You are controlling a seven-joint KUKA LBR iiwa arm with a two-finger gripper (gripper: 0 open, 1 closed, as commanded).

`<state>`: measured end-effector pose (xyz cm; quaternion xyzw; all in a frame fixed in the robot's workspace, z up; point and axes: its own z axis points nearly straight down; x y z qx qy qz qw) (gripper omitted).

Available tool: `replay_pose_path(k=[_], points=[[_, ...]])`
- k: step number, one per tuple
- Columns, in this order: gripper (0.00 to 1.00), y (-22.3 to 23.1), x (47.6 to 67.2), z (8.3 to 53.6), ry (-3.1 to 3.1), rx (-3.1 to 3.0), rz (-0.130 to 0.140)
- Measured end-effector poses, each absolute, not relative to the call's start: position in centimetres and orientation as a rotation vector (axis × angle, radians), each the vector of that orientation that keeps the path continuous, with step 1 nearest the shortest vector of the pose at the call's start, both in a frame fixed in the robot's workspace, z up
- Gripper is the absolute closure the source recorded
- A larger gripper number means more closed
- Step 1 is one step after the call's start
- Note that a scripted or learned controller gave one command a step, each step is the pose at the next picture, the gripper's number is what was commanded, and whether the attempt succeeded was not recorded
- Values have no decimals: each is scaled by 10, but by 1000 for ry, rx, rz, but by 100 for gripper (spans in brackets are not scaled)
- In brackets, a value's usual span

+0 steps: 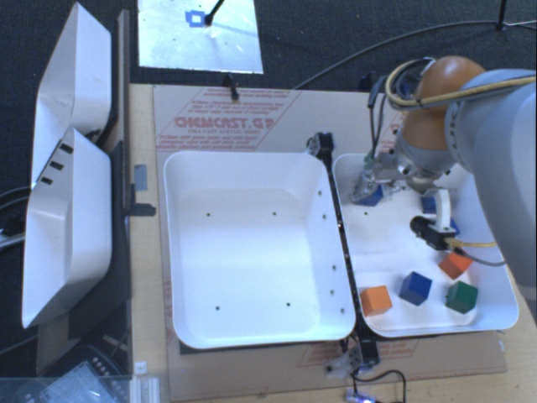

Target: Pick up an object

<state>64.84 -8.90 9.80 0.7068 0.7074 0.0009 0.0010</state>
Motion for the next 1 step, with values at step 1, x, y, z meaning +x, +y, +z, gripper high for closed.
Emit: replay_pose_path(k=[1], points=[[100,-13,612,172,2217,2222,2]])
